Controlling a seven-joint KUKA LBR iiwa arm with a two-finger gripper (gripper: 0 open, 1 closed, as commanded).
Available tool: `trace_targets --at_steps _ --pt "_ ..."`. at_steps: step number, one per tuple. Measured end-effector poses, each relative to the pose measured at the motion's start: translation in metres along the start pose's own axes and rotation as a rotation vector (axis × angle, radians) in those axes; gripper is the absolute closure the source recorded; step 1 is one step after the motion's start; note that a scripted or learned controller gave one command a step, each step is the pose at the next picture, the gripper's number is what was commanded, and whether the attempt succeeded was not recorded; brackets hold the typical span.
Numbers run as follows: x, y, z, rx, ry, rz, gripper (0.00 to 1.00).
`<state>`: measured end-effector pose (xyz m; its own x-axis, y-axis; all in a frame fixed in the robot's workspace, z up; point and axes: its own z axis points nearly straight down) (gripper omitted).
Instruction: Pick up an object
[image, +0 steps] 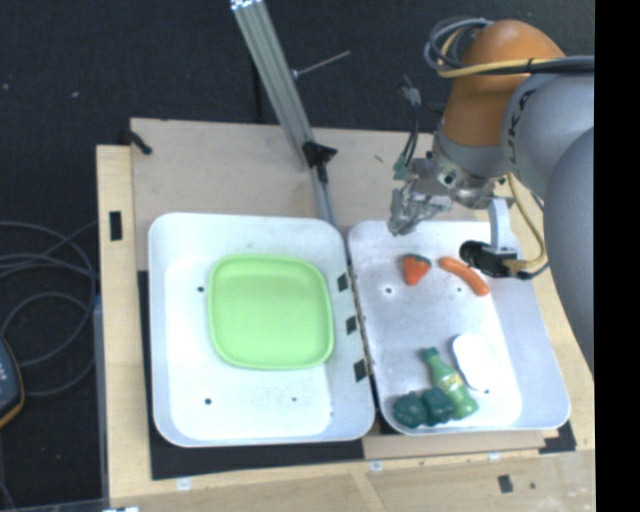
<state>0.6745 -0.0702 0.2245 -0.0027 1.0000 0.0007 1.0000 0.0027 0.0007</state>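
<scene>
Two smooth white bins (160, 300); a square green plate (270, 311) lies flat; fingers' (403, 222) state cannot be told.

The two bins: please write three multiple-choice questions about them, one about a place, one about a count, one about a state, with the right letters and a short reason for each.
1. Where does the green plate lie?
A. In the left bin
B. In the right bin
C. On the bench outside the bins

2. How many orange things lie in the right bin?
A. None
B. Two
C. Four

3. Where is the gripper now?
A. Over the middle of the green plate
B. Low over the bottle
C. At the far edge of the right bin, near the strawberry

Answers:
1. A: the plate lies flat in the middle of the left bin.
2. B: a strawberry and a carrot lie near the far end.
3. C: its tip hangs at the bin's far left corner, just above the strawberry in the view.
</scene>
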Motion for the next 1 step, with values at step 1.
trace_targets --at_steps 1 --pt "0.0524 -0.0031 -0.0147 -0.001 0.001 -0.001 1.0"
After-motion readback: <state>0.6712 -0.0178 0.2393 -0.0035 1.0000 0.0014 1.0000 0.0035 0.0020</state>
